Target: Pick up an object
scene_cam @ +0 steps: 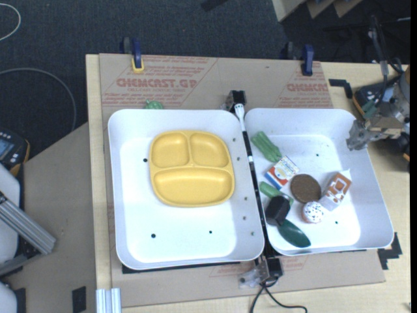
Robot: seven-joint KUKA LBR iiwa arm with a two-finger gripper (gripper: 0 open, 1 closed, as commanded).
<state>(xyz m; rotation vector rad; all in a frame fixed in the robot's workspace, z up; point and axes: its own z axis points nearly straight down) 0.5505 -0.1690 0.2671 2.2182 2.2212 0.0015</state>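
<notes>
The grey metal two-finger gripper (360, 135) hung at the frame's three o'clock edge, its wrist partly cut off from sight.

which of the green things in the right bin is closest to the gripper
The light green piece lying at a slant in the right bin's upper left. The smaller green piece and dark green scoop-shaped item lie lower, farther from the gripper.

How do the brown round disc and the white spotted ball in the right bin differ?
The brown disc is dark brown and plain; the spotted ball is white with small dark dots. The disc looks flat and lies face up; the ball looks rounded. The disc appears larger across than the ball. The disc sits farther from the bin's front wall, the ball nearer it. Both lie in the right bin, close together among the other small items.
</notes>
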